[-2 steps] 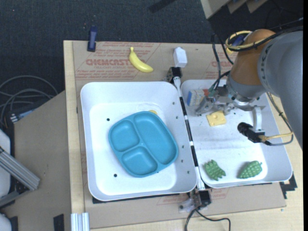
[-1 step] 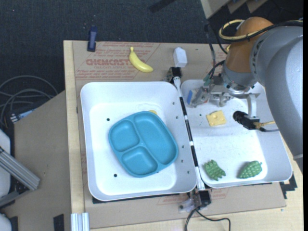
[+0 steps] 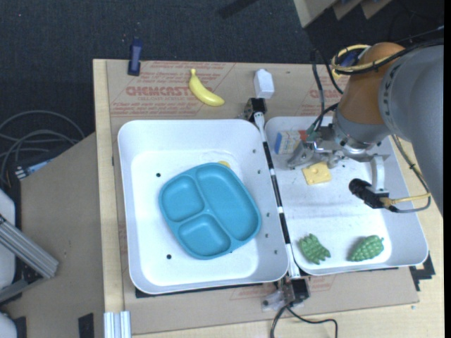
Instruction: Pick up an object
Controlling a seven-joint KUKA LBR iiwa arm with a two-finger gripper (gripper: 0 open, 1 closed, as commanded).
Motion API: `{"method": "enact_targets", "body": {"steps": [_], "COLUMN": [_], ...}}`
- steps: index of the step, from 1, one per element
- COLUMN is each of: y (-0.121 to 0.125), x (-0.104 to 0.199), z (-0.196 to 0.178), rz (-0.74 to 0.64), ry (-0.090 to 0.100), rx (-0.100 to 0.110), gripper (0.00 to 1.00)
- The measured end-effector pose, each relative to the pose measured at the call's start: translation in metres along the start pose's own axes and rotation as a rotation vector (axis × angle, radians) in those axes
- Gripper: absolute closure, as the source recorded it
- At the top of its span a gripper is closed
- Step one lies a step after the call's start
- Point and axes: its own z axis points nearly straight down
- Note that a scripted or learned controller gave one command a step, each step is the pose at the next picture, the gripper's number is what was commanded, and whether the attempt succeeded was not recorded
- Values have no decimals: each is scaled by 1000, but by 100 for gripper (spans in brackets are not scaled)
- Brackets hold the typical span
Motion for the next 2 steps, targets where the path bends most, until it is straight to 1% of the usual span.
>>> {"method": "enact_targets", "body": {"steps": [1,2], "y": [37,-1], "x": [2,-7], "z": [-11,0], "rz": [-1,0], "ry": [-1,0], "rx": [3,0], "gripper": [0,0]}}
